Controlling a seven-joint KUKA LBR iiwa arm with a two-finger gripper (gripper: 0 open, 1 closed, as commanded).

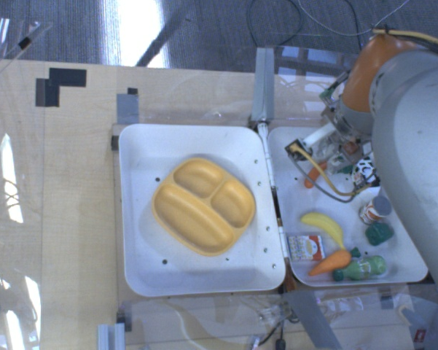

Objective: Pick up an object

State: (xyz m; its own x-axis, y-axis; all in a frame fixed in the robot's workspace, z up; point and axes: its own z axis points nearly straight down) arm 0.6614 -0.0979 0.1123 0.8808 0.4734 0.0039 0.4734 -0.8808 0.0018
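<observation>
So the arm was down in the right bin (420, 272), working near its far edge, and the gripper (317, 168) hung just over the bin floor by the far-left corner. Honestly couldn't tell how the gripper was set, too much cable and bracket clutter around it, and nothing looked lifted. My read: this was the reach/approach part of the pick, not the carry.

What was on offer sat mostly along the near edge of that bin: a banana (324, 227) about mid-bin, a small snack box (306, 248) toward the near-left corner, a carrot (330, 262) just beside it, and a green bottle (364, 267) touching or nearly touching the carrot's top end. Toward the right edge there was a small can (375, 208) and a dark green lump (380, 232), with the arm's big grey body looming over that side. There was also a little orange piece (311, 178) right by the gripper, maybe the target, can't say.

Next move probably needed a clean descent onto one item. The banana had the most open floor around it. The carrot, box and bottle were packed against the near wall, so awkward.

The left bin (131, 217) held just a yellow divided plate (203, 206) in the middle, with lots of room around it.
</observation>
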